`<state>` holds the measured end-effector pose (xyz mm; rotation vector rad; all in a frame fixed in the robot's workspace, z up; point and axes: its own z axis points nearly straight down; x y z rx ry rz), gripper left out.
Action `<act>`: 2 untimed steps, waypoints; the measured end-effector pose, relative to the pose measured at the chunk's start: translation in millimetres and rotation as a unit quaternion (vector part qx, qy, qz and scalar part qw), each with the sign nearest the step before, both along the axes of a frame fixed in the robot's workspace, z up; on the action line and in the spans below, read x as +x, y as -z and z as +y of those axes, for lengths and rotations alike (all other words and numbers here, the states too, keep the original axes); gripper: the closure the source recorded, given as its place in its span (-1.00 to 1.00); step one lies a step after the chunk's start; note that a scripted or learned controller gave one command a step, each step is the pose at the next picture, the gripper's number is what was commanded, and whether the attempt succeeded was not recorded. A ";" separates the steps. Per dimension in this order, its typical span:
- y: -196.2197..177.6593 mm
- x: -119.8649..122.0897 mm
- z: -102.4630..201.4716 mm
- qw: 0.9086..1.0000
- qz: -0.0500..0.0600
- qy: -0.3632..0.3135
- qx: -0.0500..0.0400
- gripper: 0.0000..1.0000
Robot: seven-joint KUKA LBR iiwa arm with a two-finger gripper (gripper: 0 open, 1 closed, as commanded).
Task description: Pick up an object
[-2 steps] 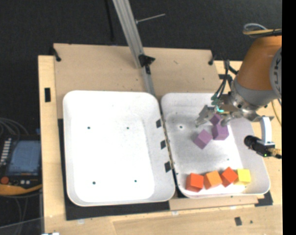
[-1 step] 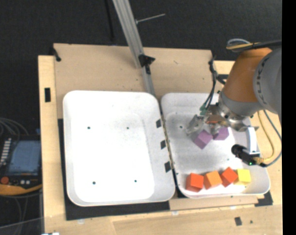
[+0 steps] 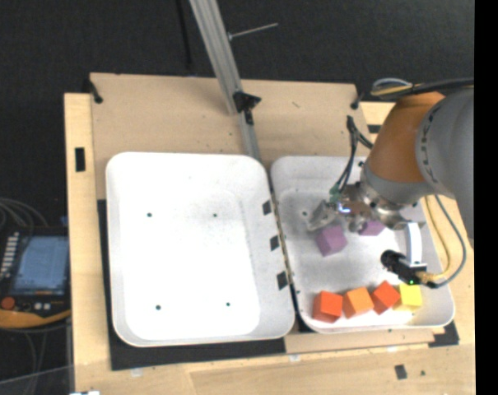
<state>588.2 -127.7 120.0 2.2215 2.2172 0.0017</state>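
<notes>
A row of blocks, red, orange and yellow, is seen along the near wall of the right bin, while behind it the gripper is lowered over a purple block, its grasp not discernible.

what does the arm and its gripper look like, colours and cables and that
The grey rounded KUKA arm carries a broad orange band above the wrist. Thin dark and light cables run along its left side, and more loop past its right. The small metallic two-finger gripper is silvery grey, with dark fittings at its base.
</notes>
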 end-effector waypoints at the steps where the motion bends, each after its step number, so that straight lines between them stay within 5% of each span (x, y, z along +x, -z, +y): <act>1: -9.1 0.3 -1.2 1.000 -0.001 0.004 0.000 1.00; 2: -52.8 1.9 -5.2 1.000 -0.001 0.002 0.000 1.00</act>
